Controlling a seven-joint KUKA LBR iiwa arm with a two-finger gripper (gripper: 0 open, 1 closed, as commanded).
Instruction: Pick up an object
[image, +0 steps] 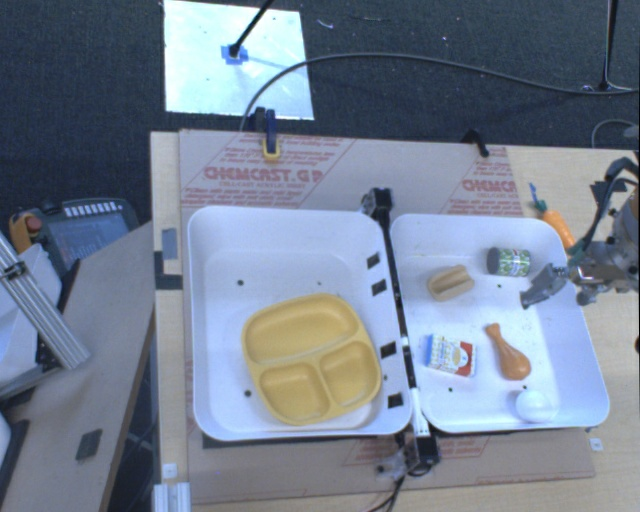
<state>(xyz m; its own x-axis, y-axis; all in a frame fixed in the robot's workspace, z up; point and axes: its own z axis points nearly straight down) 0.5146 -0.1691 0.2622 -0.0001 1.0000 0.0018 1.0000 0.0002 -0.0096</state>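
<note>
Nearest you, egg sits beside drumstick; your gripper hangs above drumstick, probably approaching; its grip state you cannot tell.

Grey, seemingly metal tool

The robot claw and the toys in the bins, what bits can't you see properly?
- Claw: small and blurry at the camera view's right edge; its arm is cut off there.
- Little can: label too small to read.
- Small box: its picture is too tiny to make out.
- White ball: blends into the right bin, so its outline is faint.
</note>
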